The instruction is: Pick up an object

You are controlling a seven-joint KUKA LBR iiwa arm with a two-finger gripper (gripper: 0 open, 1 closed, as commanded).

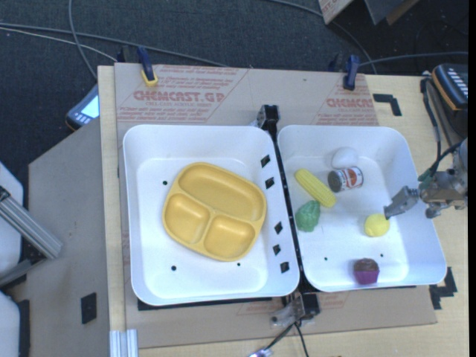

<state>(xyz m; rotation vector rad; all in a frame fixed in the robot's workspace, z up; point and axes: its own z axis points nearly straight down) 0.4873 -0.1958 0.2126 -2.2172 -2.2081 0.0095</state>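
The right bin (416,155) holds several small objects. A yellow corn cob (314,187) lies near its left wall, with a green toy vegetable (309,215) just below it. A small can (346,178) lies on its side beside a white round object (344,157). A yellow lemon-like ball (376,225) sits mid-right and a purple-and-brown piece (366,271) lies near the front wall. My gripper (399,202) reaches in low from the right edge, its tip just above and to the right of the yellow ball, apart from it.
The left bin (141,199) carries a yellow divided plate (214,211). A black divider with clips (279,199) separates the bins. Clamps (147,71) hold the cardboard sheet at the back. Cables run across the dark floor behind.
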